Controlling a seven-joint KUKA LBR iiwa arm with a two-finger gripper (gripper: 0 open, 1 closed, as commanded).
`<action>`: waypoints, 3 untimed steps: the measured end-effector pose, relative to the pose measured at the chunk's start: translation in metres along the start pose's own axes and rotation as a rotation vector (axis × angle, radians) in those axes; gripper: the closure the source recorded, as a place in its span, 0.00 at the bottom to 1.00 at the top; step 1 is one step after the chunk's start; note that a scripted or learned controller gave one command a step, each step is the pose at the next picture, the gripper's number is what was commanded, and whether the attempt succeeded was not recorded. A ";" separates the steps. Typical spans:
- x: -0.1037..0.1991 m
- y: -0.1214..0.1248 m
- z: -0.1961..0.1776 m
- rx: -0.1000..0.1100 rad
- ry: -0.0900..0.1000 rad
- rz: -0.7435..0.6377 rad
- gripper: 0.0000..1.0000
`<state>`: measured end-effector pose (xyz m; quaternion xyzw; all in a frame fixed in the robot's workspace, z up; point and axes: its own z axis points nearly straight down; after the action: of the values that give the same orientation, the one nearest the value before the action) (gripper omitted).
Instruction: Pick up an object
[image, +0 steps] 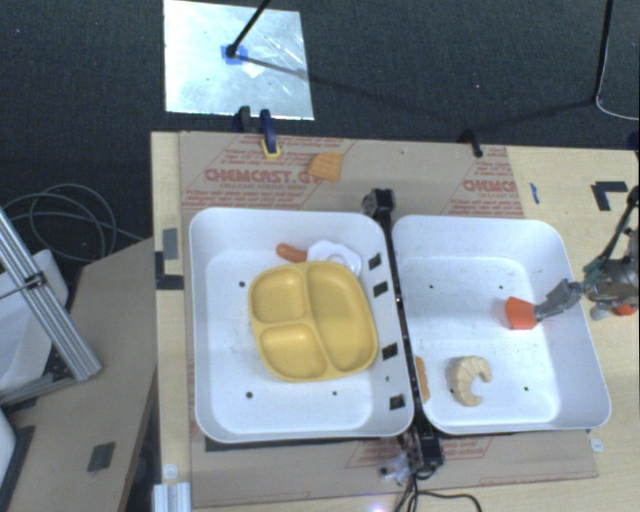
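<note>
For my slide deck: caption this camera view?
Gripper beside orange block in right bin; yellow divided tray fills left bin.

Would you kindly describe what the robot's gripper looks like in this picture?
At the right edge, the gripper is a small grey metal assembly with slim grey fingers, a greenish-grey body behind them and an orange patch by the frame edge. A thin dark cable runs up from it.

Dark carpet (80, 90), wooden bench (560, 165)

divided tray (312, 322) in left bin (225, 400), block (519, 314) and croissant (468, 380) in right bin (470, 250), gripper (553, 300) touching block
</note>
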<state>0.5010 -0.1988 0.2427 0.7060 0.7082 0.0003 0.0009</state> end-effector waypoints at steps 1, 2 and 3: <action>-0.007 0.049 0.165 -0.001 -0.001 -0.002 0.00; -0.007 0.088 0.157 -0.004 -0.001 -0.003 0.00; -0.008 0.087 0.147 -0.005 -0.001 -0.003 1.00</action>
<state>0.5887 -0.2062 0.0963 0.7048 0.7094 0.0016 0.0029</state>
